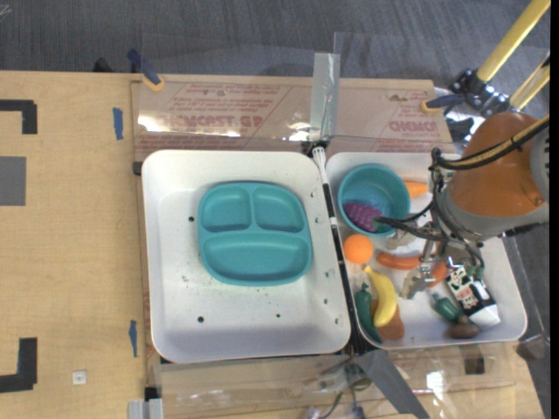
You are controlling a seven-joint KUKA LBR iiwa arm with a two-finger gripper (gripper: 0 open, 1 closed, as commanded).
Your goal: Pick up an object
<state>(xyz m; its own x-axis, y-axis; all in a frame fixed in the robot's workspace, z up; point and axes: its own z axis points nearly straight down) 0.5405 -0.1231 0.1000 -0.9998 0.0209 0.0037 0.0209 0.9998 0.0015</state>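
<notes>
Right bin (pixel 511 278): teal bowl (pixel 374 192) with purple item (pixel 362 214), orange ball (pixel 357 249), banana (pixel 382 293), small toys; gripper (pixel 430 273) low above banana and toys, jaws' state cannot be told; left bin (pixel 166 251): teal divided plate (pixel 254 232).

arm (pixel 498 177): cut off by the frame's right edge; its bulk hides the right bin's (pixel 507 317) upper right wall
jaws: lost in cables and toys, stance unreadable
orange piece (pixel 417 188): behind the teal bowl (pixel 374 197), mostly hidden by the arm
black-and-white toy (pixel 469 293): too small to identify
worktop (pixel 61 234): cropped at left and bottom
</notes>
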